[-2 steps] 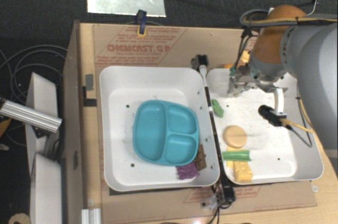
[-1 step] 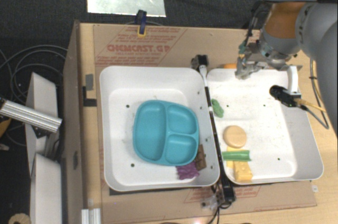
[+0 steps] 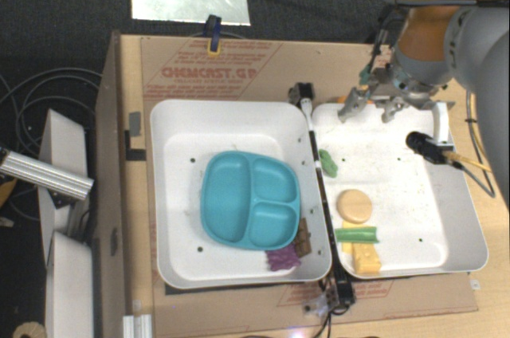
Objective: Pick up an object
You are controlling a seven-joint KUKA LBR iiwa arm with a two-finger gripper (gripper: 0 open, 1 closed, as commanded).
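Camera view: one blue plate (image 3: 250, 199), two white bins (image 3: 171, 169).

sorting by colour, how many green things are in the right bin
2: a small green piece by the bin's left wall, and a green bar lower down, between the round tan piece and the yellow block. More might be hidden.

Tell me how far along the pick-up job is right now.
Nothing looks picked yet. The two-finger gripper sits open over the far end of the right white bin, with nothing between its fingers. The round tan piece, green stick and yellow block lie near that bin's front. Left: descend, grasp one, lift.
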